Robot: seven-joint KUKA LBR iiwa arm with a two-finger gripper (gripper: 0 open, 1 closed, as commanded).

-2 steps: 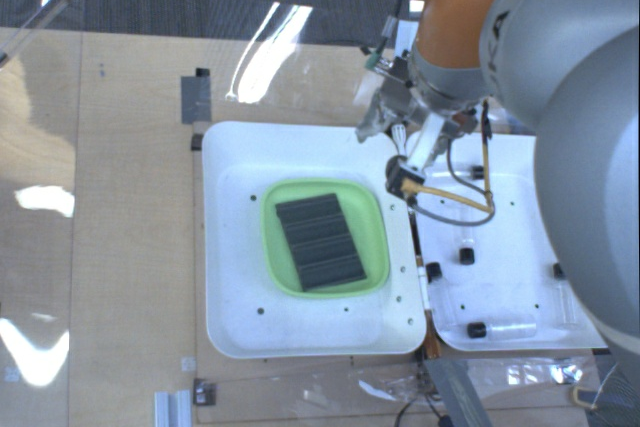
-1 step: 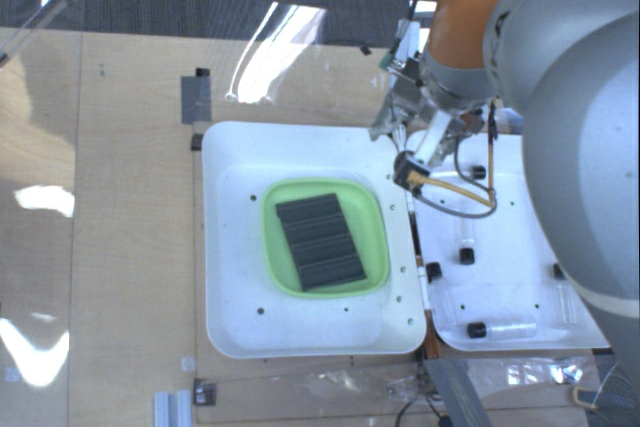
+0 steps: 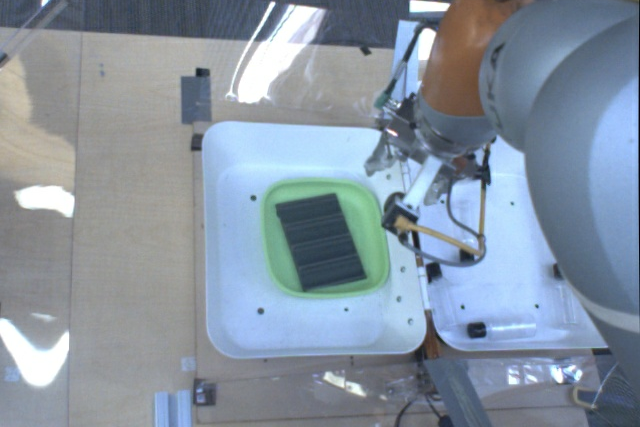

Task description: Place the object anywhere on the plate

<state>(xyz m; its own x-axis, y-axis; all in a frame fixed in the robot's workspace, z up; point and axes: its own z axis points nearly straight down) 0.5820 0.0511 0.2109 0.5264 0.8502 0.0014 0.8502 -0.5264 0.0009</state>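
Note:
A dark grey ribbed rectangular block (image 3: 320, 241) lies flat on the green square plate (image 3: 272, 250), which sits in the middle of the left white bin (image 3: 230, 315). My gripper (image 3: 382, 157) hangs above the plate's far right corner, near the wall between the two bins. It stands apart from the block, and nothing shows in its grasp.
The grey arm with its orange band (image 3: 465, 55) covers most of the right bin (image 3: 520, 300). A small clear tube with a black cap (image 3: 503, 327) lies near that bin's front edge. Bare white floor rings the plate in the left bin.

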